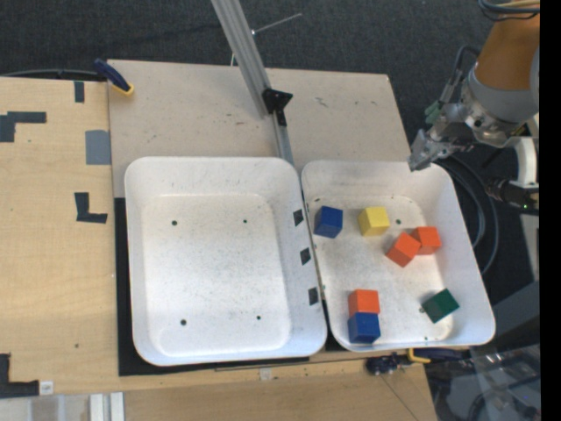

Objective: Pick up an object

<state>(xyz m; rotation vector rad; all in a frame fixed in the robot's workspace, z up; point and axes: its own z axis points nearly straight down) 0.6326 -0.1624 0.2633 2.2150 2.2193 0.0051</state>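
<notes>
The pincer [421, 158] hangs at the right bin's [465, 226] far rim (opening impossible to tell); the yellow cube [373, 220] lies nearest, toward the camera and leftward.

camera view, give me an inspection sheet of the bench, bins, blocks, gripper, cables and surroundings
surface: wooden bench bearing the left bin and right bin side by side
job's things: all in the right bin: blue block, yellow block, two touching orange blocks, green block, and an orange block touching another blue one
clutter: blue-and-yellow clamp at the bench's far edge; grey tape pieces on the left
gripper: gripper above the right bin's far right corner, holding nothing that I can see
cables: black cables right of the bin
surroundings: dark floor; slanted metal rail
</notes>
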